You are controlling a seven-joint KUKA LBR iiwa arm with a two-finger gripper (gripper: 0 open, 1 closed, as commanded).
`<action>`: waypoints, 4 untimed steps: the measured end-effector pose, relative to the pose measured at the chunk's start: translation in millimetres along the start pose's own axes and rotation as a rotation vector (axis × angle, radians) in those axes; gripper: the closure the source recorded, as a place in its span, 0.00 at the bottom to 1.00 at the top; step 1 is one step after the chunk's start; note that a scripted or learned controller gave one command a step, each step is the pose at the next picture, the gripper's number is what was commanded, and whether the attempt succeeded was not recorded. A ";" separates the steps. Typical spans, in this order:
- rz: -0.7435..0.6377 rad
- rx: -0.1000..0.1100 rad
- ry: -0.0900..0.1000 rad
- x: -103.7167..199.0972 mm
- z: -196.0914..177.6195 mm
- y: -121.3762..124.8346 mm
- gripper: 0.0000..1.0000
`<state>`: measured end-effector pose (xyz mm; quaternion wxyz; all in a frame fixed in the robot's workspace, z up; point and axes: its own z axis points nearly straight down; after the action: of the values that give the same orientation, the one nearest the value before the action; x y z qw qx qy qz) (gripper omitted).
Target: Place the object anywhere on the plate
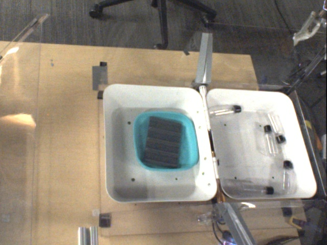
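Table [51, 162]: pale wood, carrying two shallow white bins side by side. Plate [139, 137]: teal, squarish with rounded corners, lying flat in the middle of the left bin [115, 111], with white bin floor showing all round it. Block [163, 142]: dark grey, rectangular, ribbed across its top, resting on the plate near its centre and lying wholly inside the plate's rim, its long side slightly tilted against the plate's edges. Right bin [240, 152]: touching the left bin along the wall on the plate's right side. Tubes: clear, with black caps, scattered over the right bin's floor, all well apart from the plate; one [225, 109] lies in the corner nearest the plate's upper right, a small cluster [271, 137] lies farther right of the plate, one [286, 172] sits beyond that near the outer wall, and one [255, 189] lies along the front wall. Metal bar [203, 60]: grey, running away from the seam between the bins, above and right of the plate. Chair base [158, 9]: black, on the grey carpet beyond the table, far above the plate.
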<state>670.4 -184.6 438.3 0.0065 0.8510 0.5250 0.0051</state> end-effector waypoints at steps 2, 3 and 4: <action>0.158 0.005 -0.001 -30.4 1.3 -30.7 0.00; 0.297 0.006 -0.001 -52.1 0.2 -84.1 0.00; 0.392 0.006 -0.001 -56.9 0.2 -80.3 0.00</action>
<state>573.1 -199.4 436.7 0.0032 0.9371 0.3490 0.0043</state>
